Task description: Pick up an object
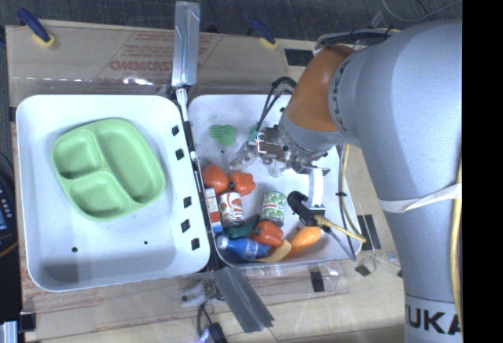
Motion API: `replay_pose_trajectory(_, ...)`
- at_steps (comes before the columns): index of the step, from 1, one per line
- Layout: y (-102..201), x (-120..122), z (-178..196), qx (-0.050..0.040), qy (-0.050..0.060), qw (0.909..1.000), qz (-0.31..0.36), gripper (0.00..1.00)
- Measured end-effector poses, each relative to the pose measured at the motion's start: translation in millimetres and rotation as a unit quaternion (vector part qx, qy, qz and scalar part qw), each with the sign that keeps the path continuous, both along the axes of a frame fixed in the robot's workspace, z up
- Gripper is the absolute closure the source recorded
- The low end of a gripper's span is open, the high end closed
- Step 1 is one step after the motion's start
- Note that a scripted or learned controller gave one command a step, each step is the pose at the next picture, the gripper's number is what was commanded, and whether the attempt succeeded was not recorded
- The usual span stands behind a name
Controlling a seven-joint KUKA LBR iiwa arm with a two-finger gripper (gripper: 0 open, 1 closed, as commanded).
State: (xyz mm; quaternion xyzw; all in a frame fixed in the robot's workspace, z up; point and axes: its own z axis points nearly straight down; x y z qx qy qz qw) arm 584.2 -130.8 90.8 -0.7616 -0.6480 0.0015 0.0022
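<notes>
I see a bench covered in brown cardboard (pixel 141 58), with two blue clamps on its far edge and two white bins side by side. In the left bin (pixel 47 255) a green divided plate (pixel 106 166) lies alone. In the right bin (pixel 236 109), a small green toy (pixel 223 134) sits near the far wall, and a heap of toys fills the near end: a red-and-orange piece (pixel 228 181), a small can (pixel 273 208), a blue bottle (pixel 240 248) and an orange carrot (pixel 306 237). The gripper (pixel 271 151) hangs over the bin's middle, just beyond that heap. From here I cannot tell how its fingers are set. On the right, the grey arm (pixel 409 137) comes in.
</notes>
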Motion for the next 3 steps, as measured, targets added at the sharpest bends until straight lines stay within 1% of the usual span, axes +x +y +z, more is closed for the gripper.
replay_pose_trajectory(1,36,-47,0,-0.0012,-0.001,0.9988,-0.048,0.00)
replay_pose_trajectory(2,38,-48,9,-0.0011,0.000,0.9990,-0.045,1.00)
replay_pose_trajectory(3,77,-43,134,-0.0003,-0.002,1.0000,0.000,1.00)
